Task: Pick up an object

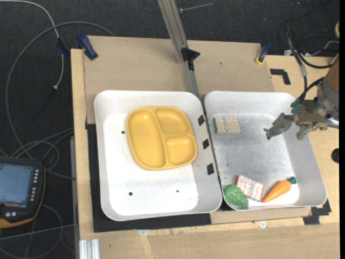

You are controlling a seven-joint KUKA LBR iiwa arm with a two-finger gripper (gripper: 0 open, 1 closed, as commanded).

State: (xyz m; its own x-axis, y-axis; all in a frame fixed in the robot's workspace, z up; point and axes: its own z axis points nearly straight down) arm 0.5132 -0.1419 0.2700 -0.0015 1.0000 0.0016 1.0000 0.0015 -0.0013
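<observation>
Carrot (279, 190) lies well below open tool (289, 129).

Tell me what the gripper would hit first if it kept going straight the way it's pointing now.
The gripper points leftward across the right bin. First in that line is probably the sponge near the bin's left wall, though its height above the floor is unclear.

plate (160, 137) in left bin (108, 144) | carrot (278, 190) in right bin (253, 150), front
</observation>
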